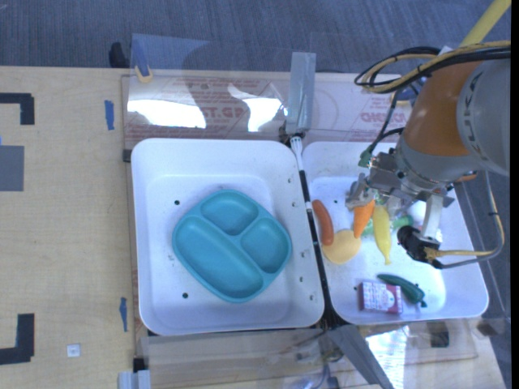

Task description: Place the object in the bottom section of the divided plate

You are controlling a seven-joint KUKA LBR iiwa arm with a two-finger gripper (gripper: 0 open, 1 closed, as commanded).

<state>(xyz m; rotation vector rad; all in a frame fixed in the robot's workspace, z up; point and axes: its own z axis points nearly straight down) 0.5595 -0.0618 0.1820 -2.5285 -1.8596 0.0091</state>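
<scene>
Lying in the right bin (462, 294): tapered orange carrot (362, 216); teal divided plate (232, 244) left.

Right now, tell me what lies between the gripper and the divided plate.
In the camera view, between the gripper and the divided plate: a hot dog, then the bins' adjoining rims.

Pale wooden bench (65, 241), two white bins side by side, left bin (154, 168), right bin (462, 286), possibly touching.
</scene>
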